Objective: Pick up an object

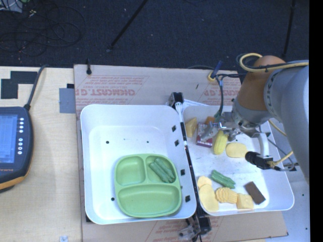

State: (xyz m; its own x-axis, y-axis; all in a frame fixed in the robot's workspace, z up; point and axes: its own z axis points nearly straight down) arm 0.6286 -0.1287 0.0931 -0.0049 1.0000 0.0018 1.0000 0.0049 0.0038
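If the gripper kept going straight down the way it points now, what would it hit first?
Most likely the yellow corn cob, which lies right under the gripper in the right bin, beside the red packet. Depth is hard to judge from this slanted view, so the packet or the bin floor is possible.

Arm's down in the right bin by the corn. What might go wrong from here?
1. The corn lies tight against the red packet and a yellow piece, so a grab may catch two things or push them apart.
2. The gripper works near the divider, which the arm might bump.
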